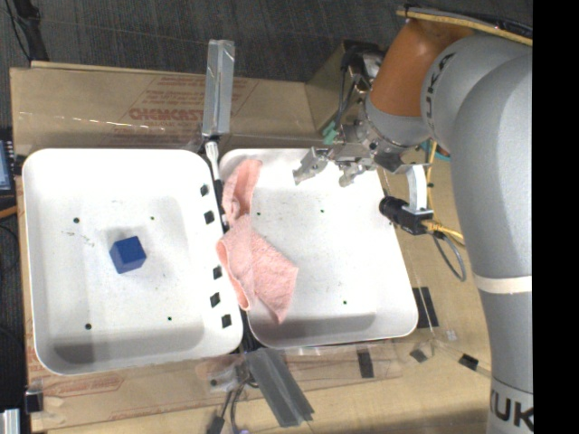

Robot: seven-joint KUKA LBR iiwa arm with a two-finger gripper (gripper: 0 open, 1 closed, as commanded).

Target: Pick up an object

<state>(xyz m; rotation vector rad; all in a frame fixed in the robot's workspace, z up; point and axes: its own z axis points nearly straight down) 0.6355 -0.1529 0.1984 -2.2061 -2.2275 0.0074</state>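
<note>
A pink cloth (254, 255) lies crumpled along the left side of the right bin (362, 269), partly draped over the divider between the bins. A small blue cube (128, 253) sits in the left bin (72, 306). My gripper (327, 168) hangs over the back edge of the right bin, its two fingers spread apart with nothing between them. It is up and to the right of the cloth, well apart from it.
The grey arm with its orange band (407, 61) fills the right side. A grey metal post (217, 89) stands behind the bins at the divider. Black cables (412, 215) run along the right bin's right edge. Cardboard lies under both bins.
</note>
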